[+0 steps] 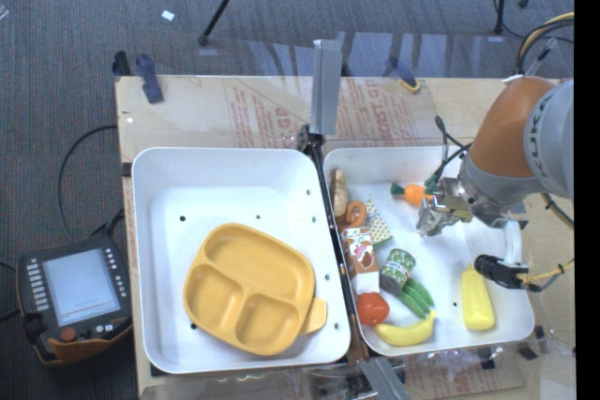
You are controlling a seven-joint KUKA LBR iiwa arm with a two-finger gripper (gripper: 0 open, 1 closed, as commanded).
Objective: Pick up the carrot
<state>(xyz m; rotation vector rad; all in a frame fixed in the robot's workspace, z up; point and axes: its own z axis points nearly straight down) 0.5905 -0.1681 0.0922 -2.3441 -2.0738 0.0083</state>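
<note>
The carrot [413, 194] is small and orange with a green top. It lies on the floor of the right bin [427, 159], toward the bin's far side. My gripper [436, 215] hangs low in that bin, directly right of the carrot and slightly nearer the camera, and its metal body touches or nearly touches the carrot's right end. The carrot looks to be beside the gripper, not inside it. The grey arm with its orange band [511, 140] reaches in from the right.
The right bin's left and near parts hold a pretzel [356, 214], a carton [361, 250], a can [397, 268], green vegetables [418, 297], a tomato [372, 307], a banana [409, 332] and a yellow block [477, 300]. A yellow divided plate [248, 288] lies in the left bin [169, 192].
</note>
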